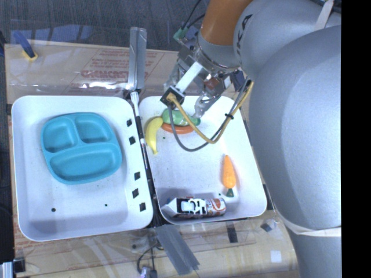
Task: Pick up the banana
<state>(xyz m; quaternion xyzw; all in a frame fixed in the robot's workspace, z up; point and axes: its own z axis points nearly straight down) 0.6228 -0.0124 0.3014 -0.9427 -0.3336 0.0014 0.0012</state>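
Gripper [200, 110] is seen low over the far end of the right bin [185, 172], hung from the arm [232, 16] that comes in from the right. Whether it is spread or closed cannot be told, as the wrist hardware blocks the view. Nothing is seen held.

Directly under the gripper a green item [175, 118] is seen on or against an orange-red item [184, 130]; what they are can't be made out.

Banana [152, 134] is located just left of that pair, in the far-left corner of the right bin. It lies flat along the bin's left wall, curved, with its upper end close to the green item. Contact between the two cannot be judged. The banana is apart from the gripper.

Further out in the same bin, a carrot [229, 172] lies near the right wall with its green end toward the near side. A white-and-orange bottle [200, 206] lies on its side along the near wall.

Left bin [35, 213] is occupied by a blue divided plate [81, 146], set toward its far half, well apart from the gripper.
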